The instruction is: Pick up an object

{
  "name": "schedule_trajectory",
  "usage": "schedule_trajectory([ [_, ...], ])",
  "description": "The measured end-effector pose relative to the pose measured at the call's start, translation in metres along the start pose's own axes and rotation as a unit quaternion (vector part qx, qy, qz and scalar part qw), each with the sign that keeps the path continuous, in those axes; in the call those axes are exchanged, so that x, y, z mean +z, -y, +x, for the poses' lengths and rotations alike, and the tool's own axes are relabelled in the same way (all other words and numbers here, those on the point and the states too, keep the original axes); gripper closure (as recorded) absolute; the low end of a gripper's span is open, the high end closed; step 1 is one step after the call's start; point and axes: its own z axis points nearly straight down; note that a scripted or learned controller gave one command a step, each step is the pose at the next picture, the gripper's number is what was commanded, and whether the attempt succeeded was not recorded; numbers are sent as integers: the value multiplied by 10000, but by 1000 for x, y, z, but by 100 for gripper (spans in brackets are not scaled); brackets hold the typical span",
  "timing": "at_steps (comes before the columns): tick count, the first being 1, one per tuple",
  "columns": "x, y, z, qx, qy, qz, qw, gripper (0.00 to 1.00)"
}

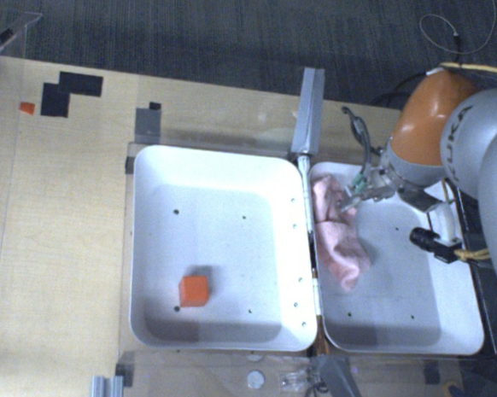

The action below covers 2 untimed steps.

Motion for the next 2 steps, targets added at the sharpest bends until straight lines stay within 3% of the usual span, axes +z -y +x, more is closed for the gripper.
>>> schedule_trajectory([
  [1, 0, 0, -1, 3, 9, 1, 10000, 0],
  [2, 8, 8, 1, 10, 16, -1, 10000, 0],
])
